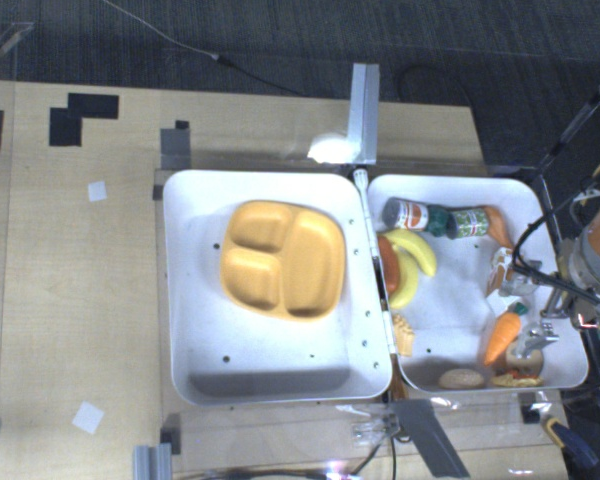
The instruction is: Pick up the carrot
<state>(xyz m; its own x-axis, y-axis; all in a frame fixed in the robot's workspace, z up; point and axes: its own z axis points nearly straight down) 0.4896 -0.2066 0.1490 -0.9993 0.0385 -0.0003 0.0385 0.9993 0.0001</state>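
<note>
We judge the carrot [501, 337], near the right bin's [450, 373] lower right corner, light, stiff and smooth, best taken mid-body. The gripper [533, 340] sits just beside it; we cannot tell its fingers' state.

The carrot [501, 336] is orange, short and tapered, with a small green tuft at its broad upper end. It lies flat on the floor of the right bin [450, 298], in the near-right part, its length running almost straight toward the near wall, tilted slightly with the narrow tip pointing down and a little left.
</note>
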